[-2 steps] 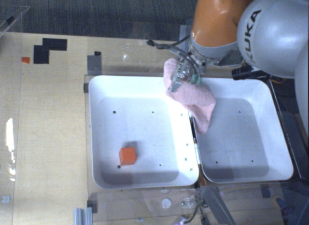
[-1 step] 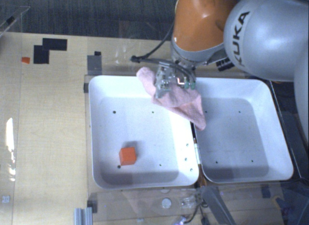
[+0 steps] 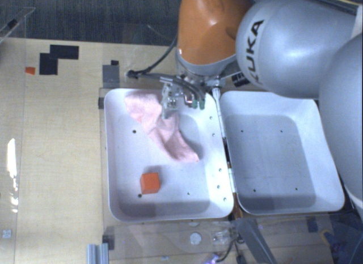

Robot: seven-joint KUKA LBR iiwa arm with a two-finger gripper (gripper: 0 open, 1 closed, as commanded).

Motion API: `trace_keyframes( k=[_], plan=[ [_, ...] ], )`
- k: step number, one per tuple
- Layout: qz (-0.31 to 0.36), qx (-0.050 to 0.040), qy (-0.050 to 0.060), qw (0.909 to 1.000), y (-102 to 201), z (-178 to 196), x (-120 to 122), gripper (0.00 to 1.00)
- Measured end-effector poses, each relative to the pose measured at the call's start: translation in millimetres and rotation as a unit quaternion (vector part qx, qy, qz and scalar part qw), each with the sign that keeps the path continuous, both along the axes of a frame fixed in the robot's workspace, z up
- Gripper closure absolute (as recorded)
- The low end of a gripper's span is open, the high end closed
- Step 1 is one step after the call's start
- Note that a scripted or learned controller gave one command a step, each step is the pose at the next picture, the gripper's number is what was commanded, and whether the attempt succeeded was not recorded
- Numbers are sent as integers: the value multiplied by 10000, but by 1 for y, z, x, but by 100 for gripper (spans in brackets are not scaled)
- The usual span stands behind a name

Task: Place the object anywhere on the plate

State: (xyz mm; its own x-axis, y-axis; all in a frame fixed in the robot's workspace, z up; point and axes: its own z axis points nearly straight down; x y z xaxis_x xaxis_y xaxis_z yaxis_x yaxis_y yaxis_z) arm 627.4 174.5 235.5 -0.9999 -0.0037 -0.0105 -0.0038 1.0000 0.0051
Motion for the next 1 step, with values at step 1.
trace_keyframes(
  k=[1],
  plan=[
    [-2,0,-2,10000,0,0,0,0]
  ],
)
